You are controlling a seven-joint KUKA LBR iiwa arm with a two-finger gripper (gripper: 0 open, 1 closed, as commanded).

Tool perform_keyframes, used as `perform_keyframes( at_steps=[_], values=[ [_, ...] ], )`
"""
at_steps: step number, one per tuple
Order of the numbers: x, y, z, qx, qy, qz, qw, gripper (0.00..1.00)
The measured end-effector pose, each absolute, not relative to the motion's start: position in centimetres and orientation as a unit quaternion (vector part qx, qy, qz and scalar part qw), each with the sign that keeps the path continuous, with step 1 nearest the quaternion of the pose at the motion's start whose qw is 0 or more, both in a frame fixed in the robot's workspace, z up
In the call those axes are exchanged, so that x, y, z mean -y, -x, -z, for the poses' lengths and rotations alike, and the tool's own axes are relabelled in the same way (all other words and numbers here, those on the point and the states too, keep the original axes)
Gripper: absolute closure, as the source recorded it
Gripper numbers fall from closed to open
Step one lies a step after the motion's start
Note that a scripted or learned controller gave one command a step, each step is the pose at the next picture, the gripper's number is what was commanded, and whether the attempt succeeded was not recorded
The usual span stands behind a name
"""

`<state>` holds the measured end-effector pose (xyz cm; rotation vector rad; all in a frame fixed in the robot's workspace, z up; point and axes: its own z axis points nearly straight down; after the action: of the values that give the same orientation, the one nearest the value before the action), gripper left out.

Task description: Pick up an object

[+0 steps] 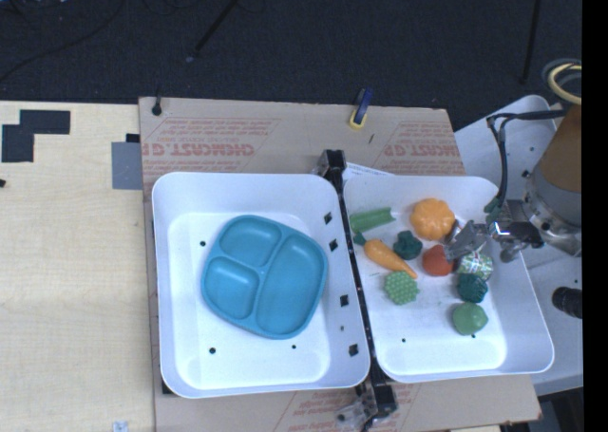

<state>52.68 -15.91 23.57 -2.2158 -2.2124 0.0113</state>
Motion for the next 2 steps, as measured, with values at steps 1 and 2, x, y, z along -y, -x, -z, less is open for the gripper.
perform_keyframes(
  at_steps=[1, 2],
  values=[
    [15.9, -52.9, -24.1, 0.707, 0.707, -0.0009, 0.002, 0.00],
    [15.9, -53.2, -19.7, 0.707, 0.707, -0.0018, 0.003, 0.00]
  ],
)
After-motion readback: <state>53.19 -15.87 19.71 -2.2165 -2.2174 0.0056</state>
